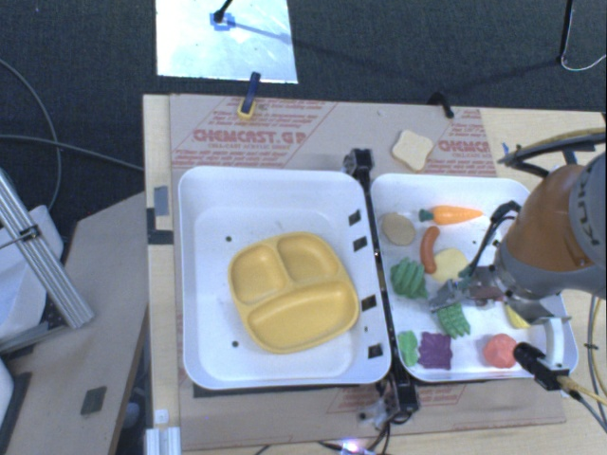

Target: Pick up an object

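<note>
Two white bins sit side by side on the bench. The left bin point(204, 254) holds a yellow divided plate point(292, 290) lying flat near its middle. The right bin point(398, 190) holds the toy food: a carrot point(453, 214) near the far wall, a tan round piece point(398, 228) at its left, a red sausage point(430, 247) beside a pale yellow piece point(451, 262), a green leafy piece point(409, 278) towards the divider, a second green piece point(454, 320) further forward, a small bright green item point(408, 347), a purple piece point(435, 350) and a red-orange round one point(500, 351) by the near wall. A slice of toast point(413, 149) lies on the board beyond the bins.

The arm comes in from the right, its orange band over the right bin. The gripper point(446, 298) hangs low between the two green pieces, just above the forward one. Whether it is released or clenched, I cannot tell; nothing is plainly caught in it.
</note>
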Controlling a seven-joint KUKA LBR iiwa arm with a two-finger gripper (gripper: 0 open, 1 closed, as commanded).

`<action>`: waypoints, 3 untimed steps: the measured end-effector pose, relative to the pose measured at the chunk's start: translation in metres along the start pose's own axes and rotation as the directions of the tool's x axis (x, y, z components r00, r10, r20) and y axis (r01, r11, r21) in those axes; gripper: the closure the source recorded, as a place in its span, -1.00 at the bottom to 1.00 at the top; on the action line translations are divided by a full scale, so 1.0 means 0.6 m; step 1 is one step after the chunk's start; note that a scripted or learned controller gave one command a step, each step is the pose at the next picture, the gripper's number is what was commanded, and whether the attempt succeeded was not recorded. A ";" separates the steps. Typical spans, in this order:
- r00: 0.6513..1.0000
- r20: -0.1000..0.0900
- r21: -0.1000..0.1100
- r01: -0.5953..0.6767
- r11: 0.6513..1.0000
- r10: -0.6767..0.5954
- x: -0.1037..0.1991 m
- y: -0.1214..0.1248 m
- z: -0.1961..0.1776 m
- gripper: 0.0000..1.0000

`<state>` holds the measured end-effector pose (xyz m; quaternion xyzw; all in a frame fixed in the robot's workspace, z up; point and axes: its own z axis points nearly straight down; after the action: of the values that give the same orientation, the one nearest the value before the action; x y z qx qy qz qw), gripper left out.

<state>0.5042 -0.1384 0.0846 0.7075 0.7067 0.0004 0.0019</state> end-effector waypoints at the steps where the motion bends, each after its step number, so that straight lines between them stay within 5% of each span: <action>1: 1.000 -0.002 0.000 0.002 1.000 -0.002 0.004 0.000 -0.017 1.00; 2: 1.000 -0.005 -0.011 0.017 1.000 -0.017 0.167 0.094 -0.176 1.00; 3: 1.000 -0.005 0.006 0.008 1.000 -0.008 0.217 -0.010 -0.166 1.00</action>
<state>0.4978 -0.0082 0.1837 0.7048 0.7094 -0.0002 -0.0020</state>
